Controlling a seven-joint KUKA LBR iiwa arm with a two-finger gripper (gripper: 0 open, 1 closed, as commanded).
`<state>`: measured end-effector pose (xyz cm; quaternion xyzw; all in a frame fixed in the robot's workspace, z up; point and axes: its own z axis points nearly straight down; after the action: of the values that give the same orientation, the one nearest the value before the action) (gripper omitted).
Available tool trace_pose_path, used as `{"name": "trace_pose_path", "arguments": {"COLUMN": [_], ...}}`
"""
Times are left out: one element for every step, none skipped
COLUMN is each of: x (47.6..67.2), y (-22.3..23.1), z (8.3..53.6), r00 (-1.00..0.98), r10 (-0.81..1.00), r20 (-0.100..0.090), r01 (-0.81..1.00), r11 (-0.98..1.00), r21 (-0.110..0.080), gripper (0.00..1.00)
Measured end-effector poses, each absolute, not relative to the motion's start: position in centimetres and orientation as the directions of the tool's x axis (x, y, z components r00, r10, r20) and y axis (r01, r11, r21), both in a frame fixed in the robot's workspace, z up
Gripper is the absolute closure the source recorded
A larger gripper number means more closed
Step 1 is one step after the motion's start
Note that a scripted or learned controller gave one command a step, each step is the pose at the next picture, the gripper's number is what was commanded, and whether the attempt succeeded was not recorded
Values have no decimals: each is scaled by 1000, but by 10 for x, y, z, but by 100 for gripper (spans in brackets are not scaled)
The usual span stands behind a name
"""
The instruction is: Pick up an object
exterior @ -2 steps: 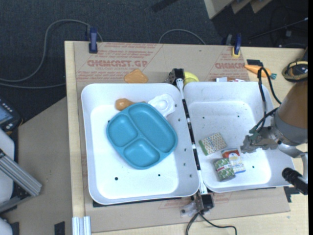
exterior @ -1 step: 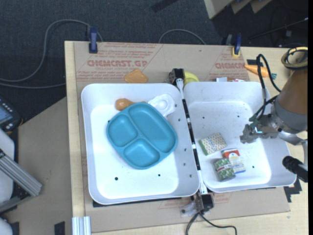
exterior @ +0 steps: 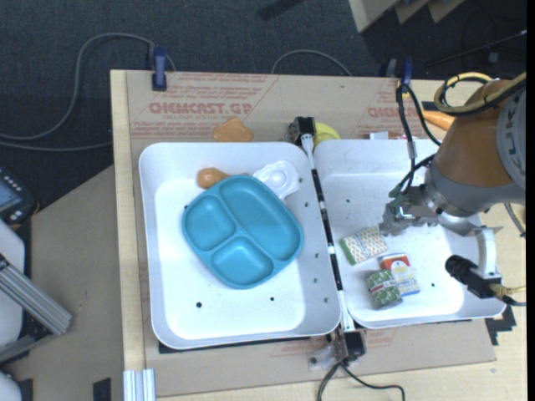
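Gripper (exterior: 401, 211) of mine hangs over the right white bin (exterior: 368, 161), near the small patterned packet (exterior: 364, 245) I might pick; finger spread: cannot tell.

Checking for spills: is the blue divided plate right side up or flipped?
Right side up: the blue divided plate shows its three hollow compartments facing upward in the left bin.
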<state>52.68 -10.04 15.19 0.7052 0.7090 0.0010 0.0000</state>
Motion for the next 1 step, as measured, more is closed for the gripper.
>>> {"name": "trace_pose_path", "arguments": {"x": [526], "y": [-104], "z": [153], "r00": [-1], "r10": [1000], "r20": [-1], "r01": [1000], "r11": [1], "r21": [1], "gripper": [0]}}
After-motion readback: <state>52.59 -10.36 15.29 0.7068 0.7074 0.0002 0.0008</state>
